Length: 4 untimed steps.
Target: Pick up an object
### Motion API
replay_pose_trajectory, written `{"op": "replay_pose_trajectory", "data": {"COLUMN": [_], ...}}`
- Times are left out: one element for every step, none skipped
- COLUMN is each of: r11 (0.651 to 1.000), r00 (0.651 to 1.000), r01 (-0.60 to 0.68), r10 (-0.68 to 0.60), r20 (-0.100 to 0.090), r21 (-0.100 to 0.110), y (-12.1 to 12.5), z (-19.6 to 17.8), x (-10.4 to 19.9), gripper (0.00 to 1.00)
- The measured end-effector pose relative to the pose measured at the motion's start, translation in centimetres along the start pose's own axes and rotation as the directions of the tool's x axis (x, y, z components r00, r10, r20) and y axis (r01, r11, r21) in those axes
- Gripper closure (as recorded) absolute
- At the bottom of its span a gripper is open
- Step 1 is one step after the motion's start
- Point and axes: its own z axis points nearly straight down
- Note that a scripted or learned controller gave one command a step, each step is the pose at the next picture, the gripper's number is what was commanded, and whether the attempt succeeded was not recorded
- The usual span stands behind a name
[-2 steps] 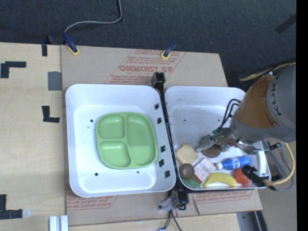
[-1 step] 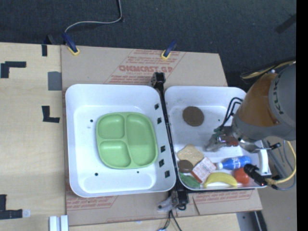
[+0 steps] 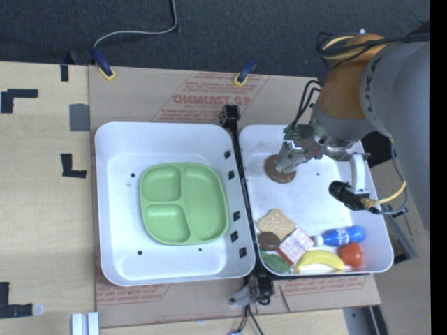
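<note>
Camera view: claw (image 3: 285, 165) over brown disc (image 3: 281, 172), toys (image 3: 307, 244) apart.

Toys crowd the right bin's (image 3: 380, 218) near end, the arm (image 3: 349, 96) overhangs its far end, and bare floor lies between them.

Bins (image 3: 119, 187): glossy white plastic. Green tray (image 3: 184, 204): smooth matt plastic. Bench (image 3: 42, 187): pale wood. Banana (image 3: 320, 260): shiny plastic.

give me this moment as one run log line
arm: over right bin | gripper: down at brown round piece | grasp: unconfirmed | pile: bottom of bin | green tray: left bin
</note>
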Motion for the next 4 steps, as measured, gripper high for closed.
{"op": "replay_pose_trajectory", "data": {"r11": [1.000,1.000,1.000,1.000], "r00": [1.000,1.000,1.000,1.000], "r01": [-0.001,-0.002,0.000,0.002], "r10": [0.001,0.002,0.000,-0.002], "r20": [0.001,0.004,0.003,0.006], "r21": [0.003,-0.004,-0.006,-0.009], "y": [-0.1,2.8,5.5,5.6], "z": [0.1,9.6,9.6,8.5], "x": [-0.1,-2.5,-3.0,-3.0], "gripper": [0.00,0.00,0.00,1.00]}}
